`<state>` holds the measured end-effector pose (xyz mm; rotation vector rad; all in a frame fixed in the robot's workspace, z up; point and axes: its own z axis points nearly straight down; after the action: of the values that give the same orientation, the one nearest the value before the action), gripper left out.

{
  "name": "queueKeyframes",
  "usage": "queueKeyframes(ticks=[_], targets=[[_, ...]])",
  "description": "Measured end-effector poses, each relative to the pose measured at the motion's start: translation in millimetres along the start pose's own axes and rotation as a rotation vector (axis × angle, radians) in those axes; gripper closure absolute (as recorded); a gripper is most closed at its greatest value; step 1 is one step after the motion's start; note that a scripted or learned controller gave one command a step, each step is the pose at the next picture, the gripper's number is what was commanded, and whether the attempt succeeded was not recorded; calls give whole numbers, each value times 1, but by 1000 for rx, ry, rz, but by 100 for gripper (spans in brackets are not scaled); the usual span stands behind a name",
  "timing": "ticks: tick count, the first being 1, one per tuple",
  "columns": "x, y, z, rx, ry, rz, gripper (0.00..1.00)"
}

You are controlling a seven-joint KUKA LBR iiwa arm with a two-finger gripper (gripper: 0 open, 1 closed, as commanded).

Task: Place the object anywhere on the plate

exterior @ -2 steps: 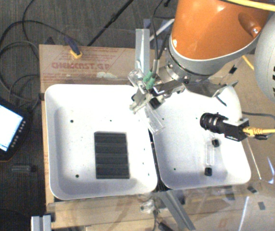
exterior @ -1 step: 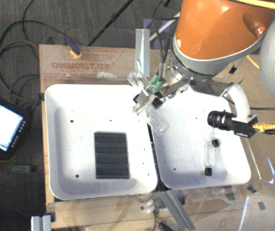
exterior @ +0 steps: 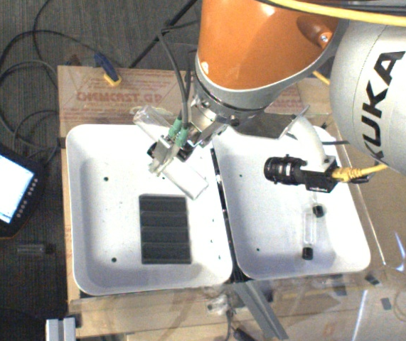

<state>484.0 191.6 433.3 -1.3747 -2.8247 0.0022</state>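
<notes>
Where my jaws hang: over the rear right part of the left bin point(exterior: 89, 190), close to the wall it shares with the right bin point(exterior: 259, 226).
Jaws, state: I cannot tell whether they are spread or pressed together; my wrist and its green-tipped fittings point(exterior: 176, 132) cover much of them.
Clear piece: a pale, see-through strip point(exterior: 188, 182) slants through the same spot; I cannot tell whether it belongs to me or is a loose thing.
Object: a slim clear tube with dark ends point(exterior: 307, 233) lies on the floor of the right bin, toward its front right, running roughly front to back, apart from my jaws.
Plate: a black ribbed rectangle point(exterior: 165, 229) lies flat in the left bin, front of centre, with bare ribs; it sits just in front of my jaws and well apart from the tube.
Arm: my orange band point(exterior: 259, 34) and grey body point(exterior: 380, 84) reach in from the right, above the rear of both bins.
Camera on me: a black lens point(exterior: 284, 170) with a yellow cable point(exterior: 359, 170) hangs over the right bin, behind the tube.
Counter: a brown board point(exterior: 110, 94) shows under and behind the bins.
Beside the counter: a lit handheld screen point(exterior: 2, 187) rests on the dark floor to the left, among black cables point(exterior: 18, 84).
</notes>
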Motion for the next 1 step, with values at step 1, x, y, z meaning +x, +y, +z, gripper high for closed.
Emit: queueKeyframes(ticks=[1], targets=[[1,1,29,0,0,-102,100]])
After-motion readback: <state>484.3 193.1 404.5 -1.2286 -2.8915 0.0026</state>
